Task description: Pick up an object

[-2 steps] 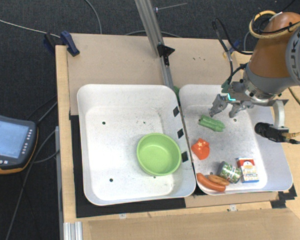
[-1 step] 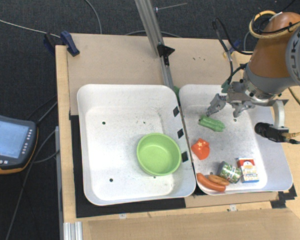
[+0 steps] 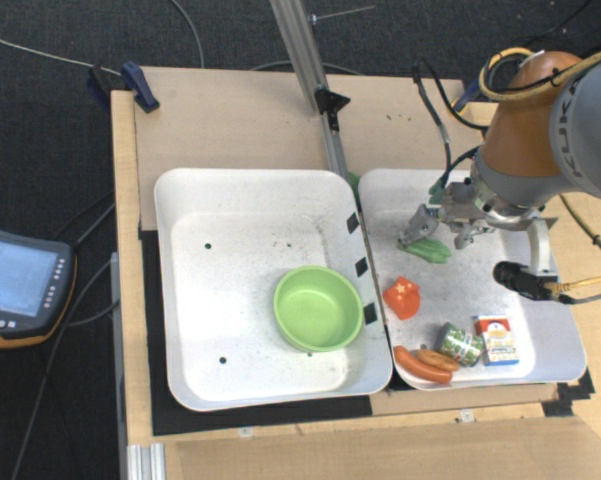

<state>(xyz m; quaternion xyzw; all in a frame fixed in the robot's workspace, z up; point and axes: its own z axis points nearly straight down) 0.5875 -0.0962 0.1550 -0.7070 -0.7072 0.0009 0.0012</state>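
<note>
Roughly, the pincer (image 3: pixel 442 230) hung low in the right bin (image 3: pixel 555 353), near its far-left corner, w/ the bin's dividing edge just left of it. Fingers looked spread, but can't tell for sure; nothing seen gripped. The green object (image 3: pixel 426 251) lay right under/beside the tips, maybe touching. Open white floor sat nearer the camera & to the right of the pincer. Further toward the front: red pepper (image 3: pixel 403 298), then sausage (image 3: pixel 424 365), small can (image 3: pixel 461 345) & red-white box (image 3: pixel 495 340) crowded along the near rim. Left bin (image 3: pixel 210 268) held a green bowl (image 3: pixel 318 309), well apart. Arm (image 3: pixel 536 118) reached in from the right over the desk (image 3: pixel 230 118), wrist bent down.
</note>
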